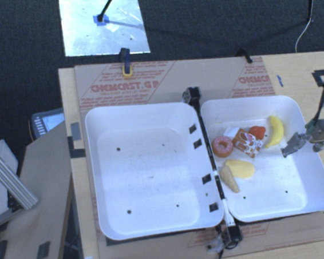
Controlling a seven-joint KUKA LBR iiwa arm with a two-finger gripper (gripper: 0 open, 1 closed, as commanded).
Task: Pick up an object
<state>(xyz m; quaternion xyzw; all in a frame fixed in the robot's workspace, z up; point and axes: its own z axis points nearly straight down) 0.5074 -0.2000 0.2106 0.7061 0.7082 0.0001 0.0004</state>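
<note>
The right bin (307,194) holds a cluster of toy foods: a pink donut (222,146), a red and white patterned box (247,142), a small red piece (258,131), a yellow banana (275,129), a yellow lemon-like piece (240,168) and a tan cone (229,179). My gripper (295,143) reaches in from the right edge, over the right side of this bin, just right of the banana. Nothing shows between its fingers.
The left bin (108,218) sits beside the right one, joined by a black clamp strip (207,161). Cardboard (162,80) lies under both bins. A yellow clip (127,69) stands at the back. A metal plate (103,23) lies on the dark floor.
</note>
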